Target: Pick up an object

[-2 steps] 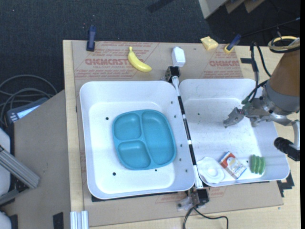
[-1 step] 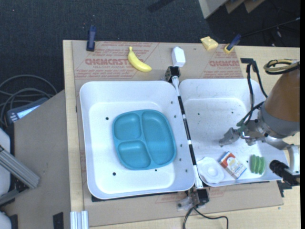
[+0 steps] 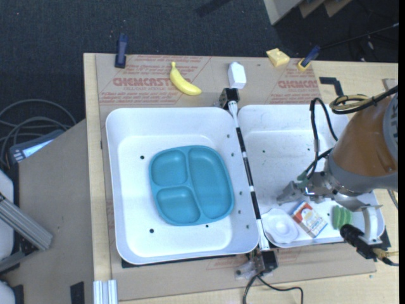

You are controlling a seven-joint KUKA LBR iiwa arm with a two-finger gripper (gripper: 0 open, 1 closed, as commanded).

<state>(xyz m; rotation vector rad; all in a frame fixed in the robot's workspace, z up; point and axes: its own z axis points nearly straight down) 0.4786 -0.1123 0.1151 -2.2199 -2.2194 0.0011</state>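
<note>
This looks like a robotics lab or test cell, not a home or kitchen. A wooden tabletop (image 3: pixel 104 170) stands on dark carpet (image 3: pixel 63 18), with printed cardboard sheets (image 3: pixel 145 80) lying along its far edge. Two shallow white bins (image 3: pixel 126 132) sit side by side on it, joined by a black clamp strip (image 3: pixel 245 163). A grey industrial robot arm (image 3: pixel 367 151) with an orange band reaches over the right bin, with loose cables (image 3: pixel 323 119) draped from it. More cable coils (image 3: pixel 31 116) lie on the floor off the left edge, beside aluminium framing (image 3: pixel 25 223). Blue clips (image 3: pixel 121 49) grip the far edge.
</note>
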